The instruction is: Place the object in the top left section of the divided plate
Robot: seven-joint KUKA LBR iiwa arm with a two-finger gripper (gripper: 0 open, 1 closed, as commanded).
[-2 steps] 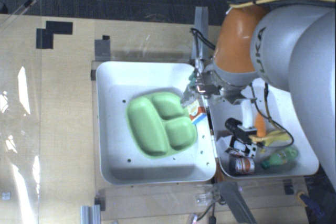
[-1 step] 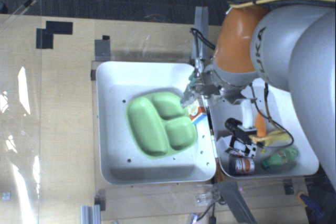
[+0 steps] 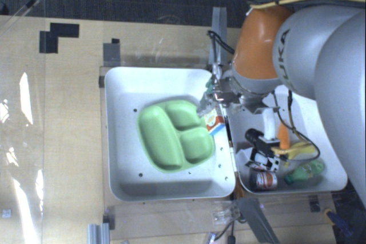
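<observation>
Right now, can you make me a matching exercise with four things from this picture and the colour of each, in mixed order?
Things:
1. plate
2. can
3. bottle
4. left bin

Colours:
a. white
b. dark green
c. light green
d. brown-red with a silver top

Pairs: 1-c, 2-d, 3-b, 4-a

The grey arm (image 3: pixel 320 48) reached in from the right, orange band above the wrist, gripper (image 3: pixel 210 104) pointing down-left.
</observation>
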